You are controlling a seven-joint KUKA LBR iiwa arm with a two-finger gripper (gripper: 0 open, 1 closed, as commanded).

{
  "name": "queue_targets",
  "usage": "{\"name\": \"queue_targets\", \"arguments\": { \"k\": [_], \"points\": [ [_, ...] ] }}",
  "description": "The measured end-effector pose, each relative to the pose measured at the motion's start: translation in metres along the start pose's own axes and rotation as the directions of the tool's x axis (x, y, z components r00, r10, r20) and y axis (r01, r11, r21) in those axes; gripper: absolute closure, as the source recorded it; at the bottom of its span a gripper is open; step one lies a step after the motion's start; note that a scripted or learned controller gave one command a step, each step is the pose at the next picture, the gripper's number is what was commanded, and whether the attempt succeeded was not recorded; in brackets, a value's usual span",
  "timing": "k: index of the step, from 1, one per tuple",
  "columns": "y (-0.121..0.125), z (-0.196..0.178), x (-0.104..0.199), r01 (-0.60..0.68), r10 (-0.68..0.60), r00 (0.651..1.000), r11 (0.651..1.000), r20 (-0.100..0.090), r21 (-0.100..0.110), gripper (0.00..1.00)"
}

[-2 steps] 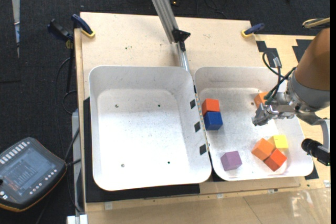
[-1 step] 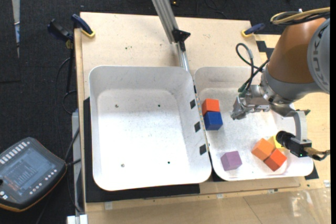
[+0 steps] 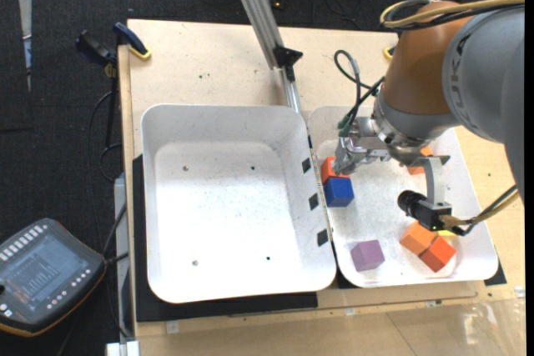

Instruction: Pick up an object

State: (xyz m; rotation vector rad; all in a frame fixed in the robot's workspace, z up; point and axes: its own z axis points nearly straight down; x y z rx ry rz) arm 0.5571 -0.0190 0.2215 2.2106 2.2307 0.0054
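My gripper [image 3: 349, 156] hangs over the left part of the right bin [image 3: 467, 263], under the grey and orange wrist. Just below it and slightly to the left lies a blue cube [image 3: 339, 192]. A small orange piece [image 3: 328, 168] peeks out behind the cube, close to the gripper's tip. Nothing is seen held. A purple cube [image 3: 367, 255] rests near the bin's front edge. An orange block [image 3: 425, 246] sits at the front right. Another orange bit [image 3: 416, 170] shows partly under the wrist.
The left bin [image 3: 225, 196] lies beside the right one and shares its inner wall. A slanted metal bar [image 3: 254, 0] runs from the top down to the bins' join. A black cable end [image 3: 415, 207] hangs from the wrist over the right bin. A teach pendant [image 3: 42, 275] lies at the lower left.
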Motion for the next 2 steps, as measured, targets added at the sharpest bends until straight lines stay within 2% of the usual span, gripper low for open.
{"name": "queue_targets", "arguments": {
  "k": [1, 2],
  "points": [
    [0.015, -0.010, 0.044, -0.001, 0.001, 1.000, 1.000, 0.000, 0.000, 1.00],
    [0.032, -0.014, 0.101, -0.001, 0.001, 1.000, 1.000, -0.001, 0.000, 1.00]
  ]
}}
